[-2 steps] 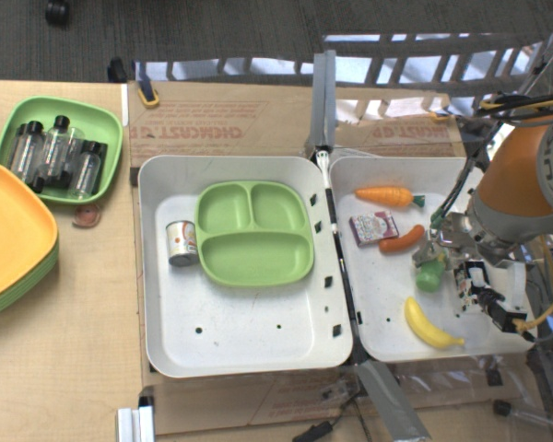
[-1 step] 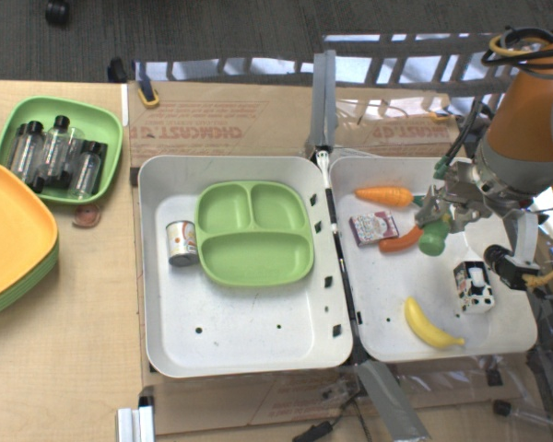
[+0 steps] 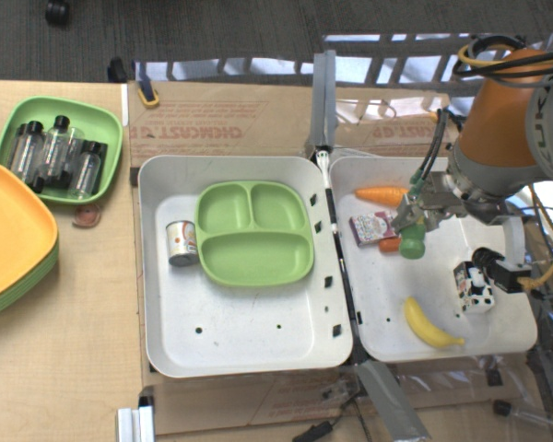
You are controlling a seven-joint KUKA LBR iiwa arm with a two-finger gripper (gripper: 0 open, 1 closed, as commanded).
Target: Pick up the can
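Observation:
The can (image 3: 181, 243) lies on its side in the left bin (image 3: 249, 348), silver with a printed label, touching the left rim of a green divided plate (image 3: 255, 233). My gripper (image 3: 408, 217) hangs over the right bin (image 3: 498, 339), far to the right of the can. It sits just above a green rounded object (image 3: 412, 244) and beside a pink packet (image 3: 370, 227). The wrist hides the space between the gripper and the green object.
An orange carrot (image 3: 381, 194) lies at the back of the right bin and a yellow banana (image 3: 430, 325) near its front. On the bench at left stand a green tray of dark bottles (image 3: 57, 150) and stacked orange plates (image 3: 14, 242).

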